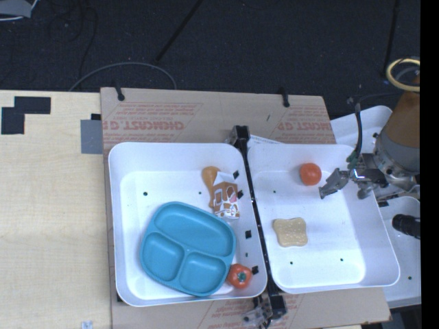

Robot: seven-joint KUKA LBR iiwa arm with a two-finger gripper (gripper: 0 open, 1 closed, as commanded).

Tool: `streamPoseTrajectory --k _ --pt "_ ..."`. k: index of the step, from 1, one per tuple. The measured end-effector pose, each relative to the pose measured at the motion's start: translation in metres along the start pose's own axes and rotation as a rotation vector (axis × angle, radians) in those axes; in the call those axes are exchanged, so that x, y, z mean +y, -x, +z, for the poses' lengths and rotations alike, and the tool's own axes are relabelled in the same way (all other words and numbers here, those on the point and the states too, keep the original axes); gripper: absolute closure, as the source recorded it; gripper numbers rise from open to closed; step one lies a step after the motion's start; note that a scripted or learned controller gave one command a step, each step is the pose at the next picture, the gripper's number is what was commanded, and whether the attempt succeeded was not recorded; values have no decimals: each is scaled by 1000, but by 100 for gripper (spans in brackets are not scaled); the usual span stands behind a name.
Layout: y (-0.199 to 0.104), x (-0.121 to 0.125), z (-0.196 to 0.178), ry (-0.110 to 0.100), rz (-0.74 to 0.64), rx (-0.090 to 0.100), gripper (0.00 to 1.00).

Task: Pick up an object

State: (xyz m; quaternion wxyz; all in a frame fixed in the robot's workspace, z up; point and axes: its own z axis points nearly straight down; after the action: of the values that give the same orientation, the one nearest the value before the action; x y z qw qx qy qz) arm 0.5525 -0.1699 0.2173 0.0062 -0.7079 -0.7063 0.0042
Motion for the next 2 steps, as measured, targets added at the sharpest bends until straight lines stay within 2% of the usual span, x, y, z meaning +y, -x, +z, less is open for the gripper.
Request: streamPoseTrajectory --k 1,2 --pt "0 3 -7 13 -2 -3 0" --pt "9 4 44 8 -2 -1 0"
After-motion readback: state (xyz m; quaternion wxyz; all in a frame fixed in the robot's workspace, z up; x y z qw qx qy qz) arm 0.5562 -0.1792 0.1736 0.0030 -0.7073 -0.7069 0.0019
